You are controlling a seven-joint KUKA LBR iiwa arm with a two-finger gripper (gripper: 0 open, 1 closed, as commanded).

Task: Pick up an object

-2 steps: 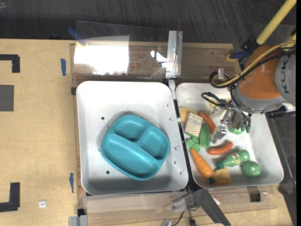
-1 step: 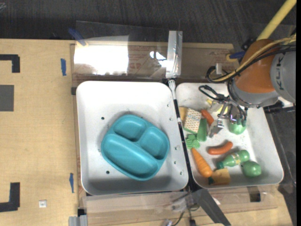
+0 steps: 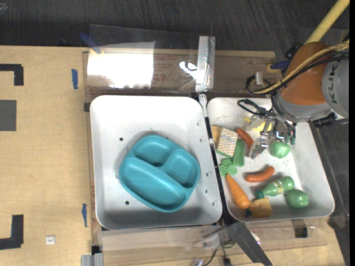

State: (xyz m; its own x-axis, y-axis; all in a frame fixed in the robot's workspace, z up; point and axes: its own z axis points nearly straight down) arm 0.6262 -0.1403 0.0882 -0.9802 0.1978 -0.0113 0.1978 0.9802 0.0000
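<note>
The green apple (image 3: 280, 149) sits high in the right bin (image 3: 321, 176), close to the far right wall, and it is round enough that I can give it no long axis or heading — it reads as a pale green ball with a bright highlight. My gripper (image 3: 270, 139) hangs directly over its left edge, metal fingers pointing down into the bin, and I cannot tell whether they are spread or pressed together, nor whether the apple is between them.

Just left of my fingers lies a small red piece (image 3: 246, 136), tilted from upper left to lower right. Below me the red sausage (image 3: 259, 174) lies nearly level, its right end lifted a little. Left of that a green pod (image 3: 239, 153) stands almost upright along the bin, beside a pale cracker (image 3: 227, 141) near the dividing wall. The carrot (image 3: 237, 191) runs diagonally, narrow end up-left, thick end down-right, touching a tan block (image 3: 260, 207). A green bottle-shaped toy (image 3: 275, 187) lies slanted beside it, and another green round fruit (image 3: 297, 198) rests near the right bin's lower right corner.

My arm (image 3: 310, 82) comes in from the upper right, orange band above the wrist, cables looping over it.

The left bin (image 3: 111, 121) holds a teal divided plate (image 3: 160, 173), set at a slant — well apart from me.
</note>
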